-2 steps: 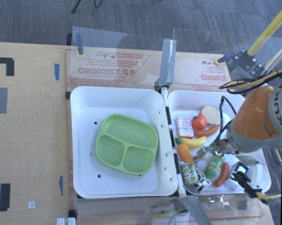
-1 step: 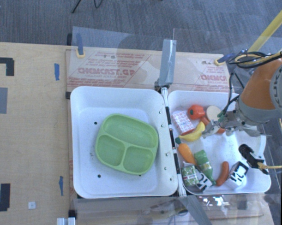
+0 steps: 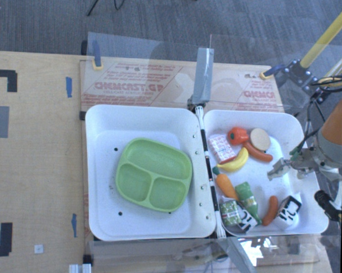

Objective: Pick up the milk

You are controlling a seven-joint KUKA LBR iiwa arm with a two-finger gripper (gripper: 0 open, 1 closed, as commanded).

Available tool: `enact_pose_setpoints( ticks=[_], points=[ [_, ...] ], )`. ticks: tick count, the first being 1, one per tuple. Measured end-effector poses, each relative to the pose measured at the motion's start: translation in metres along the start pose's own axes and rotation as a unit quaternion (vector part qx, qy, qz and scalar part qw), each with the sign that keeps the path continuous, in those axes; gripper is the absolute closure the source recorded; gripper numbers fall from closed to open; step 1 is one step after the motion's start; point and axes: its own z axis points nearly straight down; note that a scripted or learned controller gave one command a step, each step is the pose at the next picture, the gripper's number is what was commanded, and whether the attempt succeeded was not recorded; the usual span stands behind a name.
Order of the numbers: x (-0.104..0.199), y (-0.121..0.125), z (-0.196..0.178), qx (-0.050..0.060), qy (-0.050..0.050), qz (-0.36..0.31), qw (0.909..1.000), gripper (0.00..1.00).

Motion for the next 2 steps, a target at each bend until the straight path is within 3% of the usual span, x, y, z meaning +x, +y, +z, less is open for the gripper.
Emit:
enact_pose_setpoints(
  ticks=[1,2],
  points=[
    [0.025,-0.022,0.025,0.000,0.000,-0.055,0.9985,0.00],
    [-0.007,-0.049,0.037,-0.005,0.005,-0.087,0.9962,0.00]
  ],
)
